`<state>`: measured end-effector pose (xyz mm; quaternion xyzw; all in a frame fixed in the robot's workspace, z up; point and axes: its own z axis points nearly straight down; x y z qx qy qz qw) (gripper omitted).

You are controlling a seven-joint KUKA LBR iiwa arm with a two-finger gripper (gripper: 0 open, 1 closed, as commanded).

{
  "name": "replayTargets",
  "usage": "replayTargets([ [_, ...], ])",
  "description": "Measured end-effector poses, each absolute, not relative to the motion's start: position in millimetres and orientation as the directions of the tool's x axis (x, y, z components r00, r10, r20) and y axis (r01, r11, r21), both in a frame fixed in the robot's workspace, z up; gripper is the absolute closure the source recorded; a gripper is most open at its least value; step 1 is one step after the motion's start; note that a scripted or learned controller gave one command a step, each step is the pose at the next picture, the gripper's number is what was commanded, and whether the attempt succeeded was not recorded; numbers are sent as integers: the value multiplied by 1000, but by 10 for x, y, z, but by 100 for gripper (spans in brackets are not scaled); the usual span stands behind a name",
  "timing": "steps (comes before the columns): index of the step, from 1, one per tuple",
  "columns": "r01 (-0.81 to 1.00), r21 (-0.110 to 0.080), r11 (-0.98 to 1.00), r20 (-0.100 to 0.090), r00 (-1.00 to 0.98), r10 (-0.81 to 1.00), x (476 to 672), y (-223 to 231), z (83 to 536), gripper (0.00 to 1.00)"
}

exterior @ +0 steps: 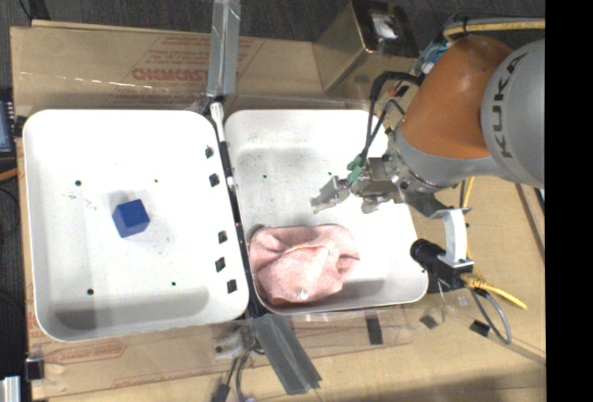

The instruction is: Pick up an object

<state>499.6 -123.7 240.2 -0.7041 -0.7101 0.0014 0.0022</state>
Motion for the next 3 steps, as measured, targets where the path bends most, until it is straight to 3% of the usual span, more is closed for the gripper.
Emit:
replayTargets([
  [1, 989, 1, 149, -1, -149, 989, 4776, -1308, 2842, 0],
  [2, 985, -5, 170, 2, -170, 985, 4982, -1071, 978, 0],
  [3, 993, -1, 116, 0, -116, 993, 5001, -1174, 918, 0],
])
